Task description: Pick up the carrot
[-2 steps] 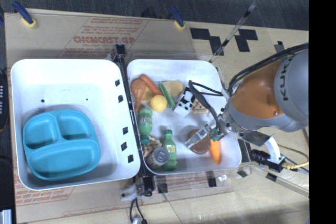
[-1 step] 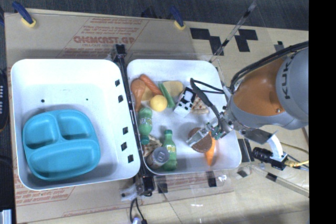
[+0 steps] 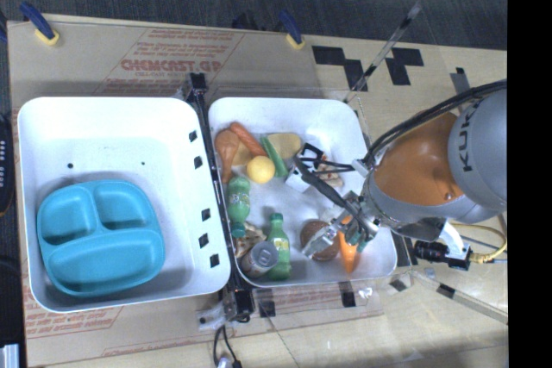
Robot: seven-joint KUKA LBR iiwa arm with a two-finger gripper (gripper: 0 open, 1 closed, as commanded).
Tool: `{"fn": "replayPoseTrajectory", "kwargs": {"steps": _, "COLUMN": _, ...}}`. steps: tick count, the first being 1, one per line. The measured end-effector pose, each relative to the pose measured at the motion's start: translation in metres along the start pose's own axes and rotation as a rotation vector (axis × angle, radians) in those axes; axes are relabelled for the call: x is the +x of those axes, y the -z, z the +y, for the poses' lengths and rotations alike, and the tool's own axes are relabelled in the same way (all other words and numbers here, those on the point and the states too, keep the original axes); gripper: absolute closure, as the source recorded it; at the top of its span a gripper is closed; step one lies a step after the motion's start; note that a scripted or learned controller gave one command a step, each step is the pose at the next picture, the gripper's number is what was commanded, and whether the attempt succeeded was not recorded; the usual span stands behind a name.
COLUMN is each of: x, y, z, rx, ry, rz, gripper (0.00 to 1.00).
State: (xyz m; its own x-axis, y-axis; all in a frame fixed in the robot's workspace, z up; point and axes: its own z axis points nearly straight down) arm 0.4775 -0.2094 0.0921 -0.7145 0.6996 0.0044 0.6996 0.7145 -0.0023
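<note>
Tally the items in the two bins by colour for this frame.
Blue: 1, the divided tray
Orange: 2, a carrot by the claw, another at the back
Yellow: 1, lemon
Green: 3, two bottles, a pepper
Brown: 1, round piece
Total: 8 clearly told apart

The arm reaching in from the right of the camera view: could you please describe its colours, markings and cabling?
The arm is a rounded grey body with a broad orange band above the wrist and dark lettering partly visible on the grey shell. Black cables arc over it, and a yellow cable trails beside it. The gripper is a dark metal assembly.
</note>
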Motion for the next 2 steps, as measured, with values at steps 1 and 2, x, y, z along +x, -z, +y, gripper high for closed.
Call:
{"fn": "replayPoseTrajectory", "kwargs": {"steps": 1, "x": -0.001, "y": 0.01, "z": 0.002, "rx": 0.001, "ry": 0.013, "rz": -0.001, "gripper": 1.0}}
{"fn": "replayPoseTrajectory", "kwargs": {"steps": 2, "x": 0.0, "y": 0.0, "z": 0.0, "rx": 0.001, "ry": 0.225, "rz": 0.001, "gripper": 1.0}}
